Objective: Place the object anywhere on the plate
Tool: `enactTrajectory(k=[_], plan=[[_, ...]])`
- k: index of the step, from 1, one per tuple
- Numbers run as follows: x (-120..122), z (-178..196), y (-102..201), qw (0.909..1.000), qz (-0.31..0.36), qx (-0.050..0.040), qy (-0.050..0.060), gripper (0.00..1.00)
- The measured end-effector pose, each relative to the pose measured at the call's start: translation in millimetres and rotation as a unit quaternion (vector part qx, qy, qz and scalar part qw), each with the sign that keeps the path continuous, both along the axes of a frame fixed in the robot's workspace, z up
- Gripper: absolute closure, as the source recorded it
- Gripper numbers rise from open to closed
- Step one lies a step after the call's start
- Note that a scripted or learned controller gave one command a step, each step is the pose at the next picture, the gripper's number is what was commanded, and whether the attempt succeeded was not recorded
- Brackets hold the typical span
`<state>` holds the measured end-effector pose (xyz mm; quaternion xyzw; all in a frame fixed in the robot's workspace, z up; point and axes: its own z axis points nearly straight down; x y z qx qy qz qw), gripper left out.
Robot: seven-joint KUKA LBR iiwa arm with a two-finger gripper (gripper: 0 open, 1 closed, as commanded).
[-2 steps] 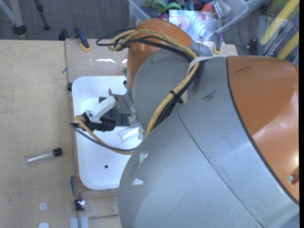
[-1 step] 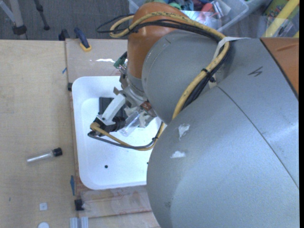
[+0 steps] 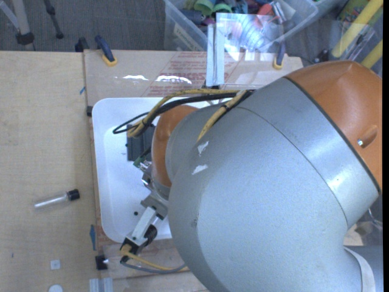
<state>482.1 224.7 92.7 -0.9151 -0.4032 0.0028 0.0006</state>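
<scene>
My grey arm with its orange band [image 3: 340, 96] covers most of the view and hides much of both bins. The white bin [image 3: 109, 163] on the left shows its left part, with bare white floor. My gripper [image 3: 148, 182] hangs low over this bin near its front, seen from above behind the wrist. What lies under the arm is hidden.
A small clear tube with a black cap [image 3: 56, 199] lies on the wooden bench left of the bin. A clear tub of coloured toys [image 3: 237, 5] stands at the back. An orange-handled clamp [image 3: 106, 52] grips the board at the back left.
</scene>
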Motion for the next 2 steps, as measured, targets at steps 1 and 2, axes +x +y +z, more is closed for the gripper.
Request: enactTrajectory(k=[1,2], plan=[[-1,-2,-30,0.9914,0.130,0.0056,-0.006,1.00],[25,132,-38,0.8920,0.452,0.0014,-0.002,1.00]])
